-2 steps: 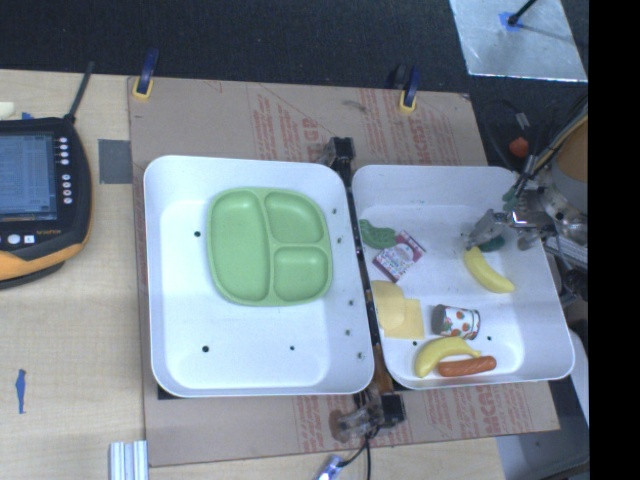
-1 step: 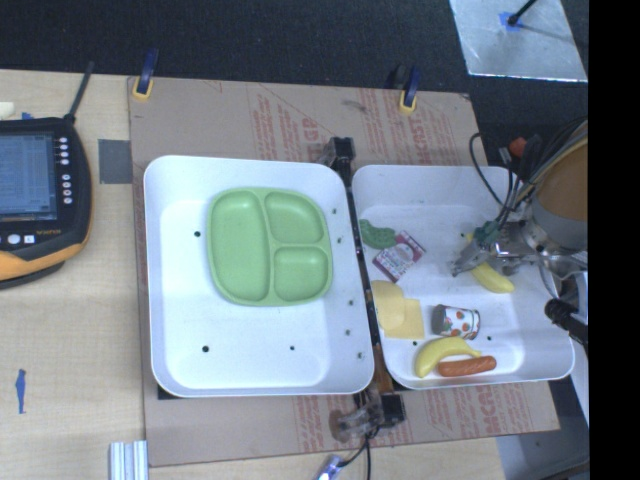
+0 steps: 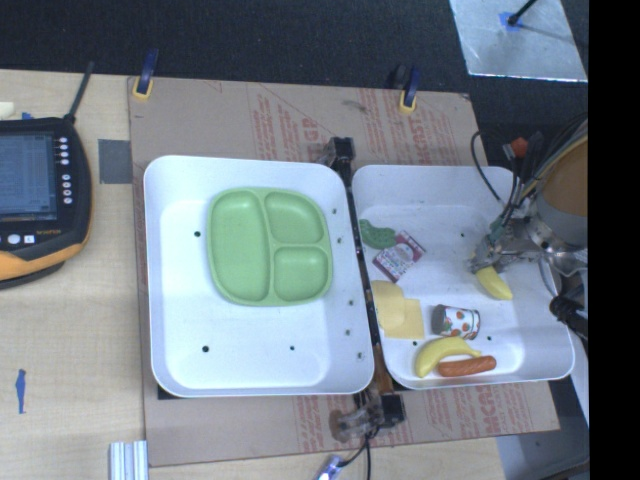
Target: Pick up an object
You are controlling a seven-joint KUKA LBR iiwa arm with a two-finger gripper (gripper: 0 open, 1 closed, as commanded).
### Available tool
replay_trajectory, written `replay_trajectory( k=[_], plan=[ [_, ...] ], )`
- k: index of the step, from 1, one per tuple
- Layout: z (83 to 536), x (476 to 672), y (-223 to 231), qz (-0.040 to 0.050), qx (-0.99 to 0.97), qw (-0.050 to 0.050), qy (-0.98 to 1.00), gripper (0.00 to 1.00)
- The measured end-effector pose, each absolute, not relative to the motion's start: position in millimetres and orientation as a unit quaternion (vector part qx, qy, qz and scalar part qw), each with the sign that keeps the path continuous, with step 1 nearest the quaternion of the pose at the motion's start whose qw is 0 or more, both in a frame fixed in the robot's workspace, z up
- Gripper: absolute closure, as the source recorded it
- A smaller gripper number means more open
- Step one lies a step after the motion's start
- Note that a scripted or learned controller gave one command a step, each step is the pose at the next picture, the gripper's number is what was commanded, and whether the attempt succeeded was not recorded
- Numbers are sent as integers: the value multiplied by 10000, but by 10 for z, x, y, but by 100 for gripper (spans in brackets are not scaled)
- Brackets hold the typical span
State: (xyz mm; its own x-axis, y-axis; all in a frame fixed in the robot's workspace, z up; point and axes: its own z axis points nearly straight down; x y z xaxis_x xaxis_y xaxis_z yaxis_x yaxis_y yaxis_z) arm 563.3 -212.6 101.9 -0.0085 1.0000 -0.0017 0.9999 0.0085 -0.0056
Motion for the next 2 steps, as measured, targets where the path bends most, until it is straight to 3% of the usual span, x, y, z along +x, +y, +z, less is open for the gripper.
replay_trajectory(
  k=[1, 2],
  plan=[
    [919, 6002, -1201, 7, -7044, -2, -7098, 100],
    [1921, 5538, -463, 9, -7051, 11, -7091, 100]
  ],
)
